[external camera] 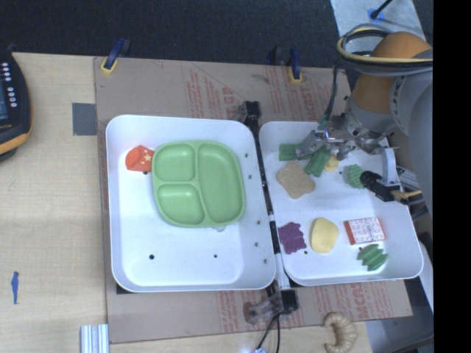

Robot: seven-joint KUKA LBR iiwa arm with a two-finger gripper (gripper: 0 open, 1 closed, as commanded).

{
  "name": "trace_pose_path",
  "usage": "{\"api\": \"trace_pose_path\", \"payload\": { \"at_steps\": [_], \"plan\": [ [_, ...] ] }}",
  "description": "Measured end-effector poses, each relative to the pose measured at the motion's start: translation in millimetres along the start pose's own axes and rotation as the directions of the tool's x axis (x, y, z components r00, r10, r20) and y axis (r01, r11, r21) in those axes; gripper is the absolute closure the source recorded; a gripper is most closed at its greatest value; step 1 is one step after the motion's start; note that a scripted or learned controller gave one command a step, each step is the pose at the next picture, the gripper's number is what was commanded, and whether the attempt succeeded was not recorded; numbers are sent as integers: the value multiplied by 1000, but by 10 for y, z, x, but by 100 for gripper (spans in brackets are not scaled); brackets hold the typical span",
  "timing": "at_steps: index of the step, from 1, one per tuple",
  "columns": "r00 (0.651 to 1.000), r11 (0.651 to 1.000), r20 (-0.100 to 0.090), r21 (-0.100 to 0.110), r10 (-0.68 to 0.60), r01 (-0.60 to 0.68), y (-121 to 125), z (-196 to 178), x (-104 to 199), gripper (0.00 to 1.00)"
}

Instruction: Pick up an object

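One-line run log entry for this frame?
step: reach | gripper: low over right bin, far end, at green toys | grasp: unclear | left bin: green plate, red toy

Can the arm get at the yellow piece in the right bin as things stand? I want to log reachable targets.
Probably yes. The yellow piece lies flat and apart from the purple item and the red card, with nothing over it. The gripper hovers at the same bin's far end.

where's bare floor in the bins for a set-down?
Left bin: the strip in front of the green tray. Right bin: small gap between tan piece and yellow piece. Crowded at its far end, around the hand.
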State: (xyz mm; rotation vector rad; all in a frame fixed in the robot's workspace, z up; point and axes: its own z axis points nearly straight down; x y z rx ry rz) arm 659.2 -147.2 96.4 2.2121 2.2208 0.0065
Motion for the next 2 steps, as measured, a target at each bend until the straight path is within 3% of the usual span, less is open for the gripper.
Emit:
{"api": "trace_pose_path", "payload": {
  "at_steps": [1,2],
  "plan": [
    [1000,1000,5,0,-4,4,5,-119,-18,100],
    [1000,1000,-4,4,-6,6,-95,-1013,904,100]
  ]
}}
